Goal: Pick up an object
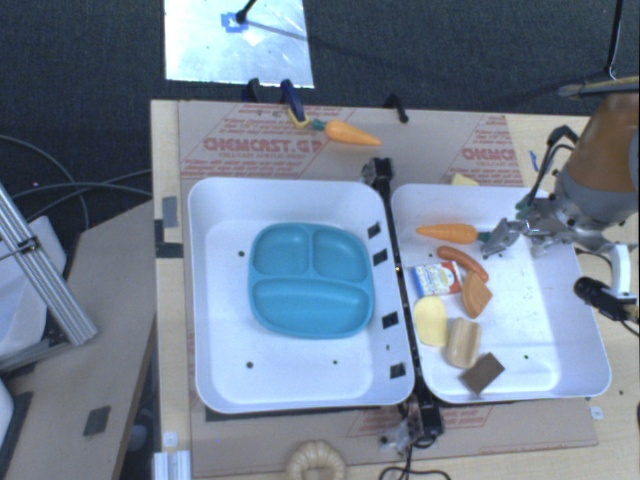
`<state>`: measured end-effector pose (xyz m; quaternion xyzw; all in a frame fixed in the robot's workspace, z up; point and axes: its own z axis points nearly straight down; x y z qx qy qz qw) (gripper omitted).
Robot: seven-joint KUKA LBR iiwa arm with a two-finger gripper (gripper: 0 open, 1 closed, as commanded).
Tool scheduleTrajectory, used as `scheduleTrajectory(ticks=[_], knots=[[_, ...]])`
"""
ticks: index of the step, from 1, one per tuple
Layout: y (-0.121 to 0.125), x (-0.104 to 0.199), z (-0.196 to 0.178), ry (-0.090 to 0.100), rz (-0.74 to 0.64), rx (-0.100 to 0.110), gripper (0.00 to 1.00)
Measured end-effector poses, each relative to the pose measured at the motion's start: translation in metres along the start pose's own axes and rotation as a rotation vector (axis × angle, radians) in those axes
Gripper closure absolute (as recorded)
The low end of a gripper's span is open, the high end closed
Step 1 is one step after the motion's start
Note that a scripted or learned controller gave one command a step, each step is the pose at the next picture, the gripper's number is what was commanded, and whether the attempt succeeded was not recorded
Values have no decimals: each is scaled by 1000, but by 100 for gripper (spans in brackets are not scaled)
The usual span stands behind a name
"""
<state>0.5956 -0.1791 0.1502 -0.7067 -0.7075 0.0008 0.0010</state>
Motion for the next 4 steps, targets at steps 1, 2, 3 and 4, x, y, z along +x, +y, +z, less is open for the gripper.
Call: scheduleTrajectory(ticks=[1,2,3,4], knots=[[1,6,62,0,-1,0,0],[1,6,65,-1,1,-4,0],[2,6,54,-1,1,-6,100],[0,9,-9,-2,-2,-10,100]])
